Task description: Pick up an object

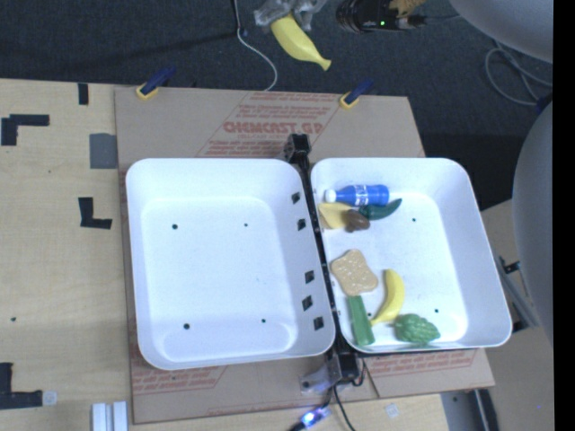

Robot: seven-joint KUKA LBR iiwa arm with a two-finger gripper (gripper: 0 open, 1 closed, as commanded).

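Right, reading my feed from the fixed overhead camera:

Gripper: I see the gripper [289, 9] at the top of the frame, raised above the dark floor beyond the bench, well clear of both bins.

Grip state: its metal fingers [269, 13] are closed in around the upper end of a yellow banana [300, 41], so I count it as holding that fruit.

Held banana: it hangs tilted, the free end pointing down and toward the right of the picture, over the carpet just past the cardboard sheet [269, 128].

Arm: I make out the grey arm [512, 7] as a large blurred shape in the upper right corner.

Right bin: the right bin [449, 241] carries the rest of the items.

Back of right bin: a blue bottle [361, 194] lies on its side, with a dark green vegetable [384, 209] just beside it and a small yellow and brown piece [341, 218] next to the divider.

Front of right bin: a slice of toast [354, 273], a second banana [391, 296], a green cucumber [360, 320] and a leafy green piece [415, 329] sit close together.

Left bin: the left bin [216, 259] shows me its white floor.

Bench: both bins rest side by side on the cardboard, which lies on the wooden bench top [54, 241].
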